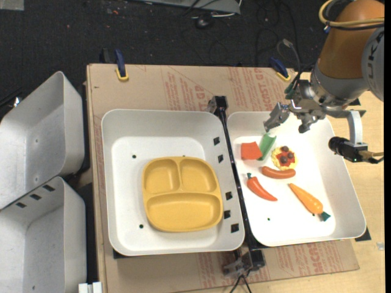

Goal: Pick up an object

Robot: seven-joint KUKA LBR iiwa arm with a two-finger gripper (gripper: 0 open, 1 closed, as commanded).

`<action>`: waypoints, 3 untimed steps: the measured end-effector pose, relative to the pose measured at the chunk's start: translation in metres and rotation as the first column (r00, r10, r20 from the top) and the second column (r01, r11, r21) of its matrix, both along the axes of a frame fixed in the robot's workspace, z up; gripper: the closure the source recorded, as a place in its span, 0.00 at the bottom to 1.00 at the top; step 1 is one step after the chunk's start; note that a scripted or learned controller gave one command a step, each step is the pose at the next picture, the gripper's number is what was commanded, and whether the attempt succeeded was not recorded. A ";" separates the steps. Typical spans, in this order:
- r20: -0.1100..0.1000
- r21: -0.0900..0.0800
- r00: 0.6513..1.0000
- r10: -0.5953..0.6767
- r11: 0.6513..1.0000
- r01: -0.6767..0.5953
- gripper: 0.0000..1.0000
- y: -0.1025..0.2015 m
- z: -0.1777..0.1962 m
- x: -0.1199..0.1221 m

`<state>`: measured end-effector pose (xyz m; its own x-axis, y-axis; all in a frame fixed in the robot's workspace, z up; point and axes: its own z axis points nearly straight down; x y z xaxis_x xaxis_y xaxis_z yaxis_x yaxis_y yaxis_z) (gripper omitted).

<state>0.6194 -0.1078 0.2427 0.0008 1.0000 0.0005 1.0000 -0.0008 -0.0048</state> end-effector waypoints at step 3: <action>0.006 -0.002 1.000 -0.001 1.000 0.001 1.00 -0.008 -0.087 -0.005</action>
